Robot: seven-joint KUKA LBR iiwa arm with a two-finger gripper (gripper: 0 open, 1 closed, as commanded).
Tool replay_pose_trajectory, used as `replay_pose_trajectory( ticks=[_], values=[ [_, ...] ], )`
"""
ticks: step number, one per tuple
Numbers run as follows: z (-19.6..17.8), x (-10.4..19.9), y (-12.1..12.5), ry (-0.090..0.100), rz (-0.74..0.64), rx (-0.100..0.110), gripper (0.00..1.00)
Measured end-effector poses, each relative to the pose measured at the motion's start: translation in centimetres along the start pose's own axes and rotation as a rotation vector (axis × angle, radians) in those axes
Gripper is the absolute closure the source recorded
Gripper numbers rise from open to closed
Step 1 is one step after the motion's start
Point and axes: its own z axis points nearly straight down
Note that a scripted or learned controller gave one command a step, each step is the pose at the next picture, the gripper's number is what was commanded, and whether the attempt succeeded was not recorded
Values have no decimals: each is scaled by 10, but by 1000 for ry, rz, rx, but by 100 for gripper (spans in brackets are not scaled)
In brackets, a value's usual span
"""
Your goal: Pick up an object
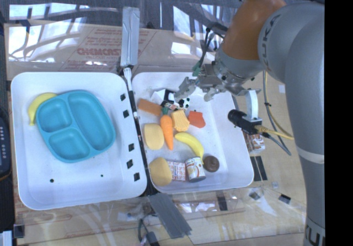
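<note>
Tool [185,91] hangs low over the back of the right bin [234,154], its fingers spread apart with nothing between them, just above a small black-and-white toy [183,103] and the top of the carrot [167,129]. By the look of it the pick is not yet made: every object lies on the bin floor and none is lifted. What is left is to close on something and raise it clear.

Candidates sit crowded in the right bin. A tan wedge [149,107] lies at the left near the divider, the carrot runs down the middle with a yellow waffle-like piece [180,120] touching its right side, and a red-orange piece [197,119] lies just beside that. Lower down are a pale yellow block [154,136], a banana [190,144], a round yellow piece [160,171], two small cans [186,170] lying side by side, and a brown disc [211,164]. Things touch each other closely, so a clean grasp on one alone may be hard.

In the left bin [25,184] rests a blue divided plate [75,124] with a second banana [36,105] tucked against its left rim.

Both bins stand on a worktop [83,46] covered in brown printed card under glossy film that throws back window light; dark carpet lies beyond
</note>
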Motion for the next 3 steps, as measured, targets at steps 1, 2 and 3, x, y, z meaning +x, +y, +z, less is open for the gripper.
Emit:
replay_pose_trajectory(
  ticks=[1,2,3],
  values=[
    [120,24,-3,-3,-94,-19,0],
    [109,23,-2,-6,-97,-20,100],
    [24,103,35,1,-138,-10,100]
  ],
)
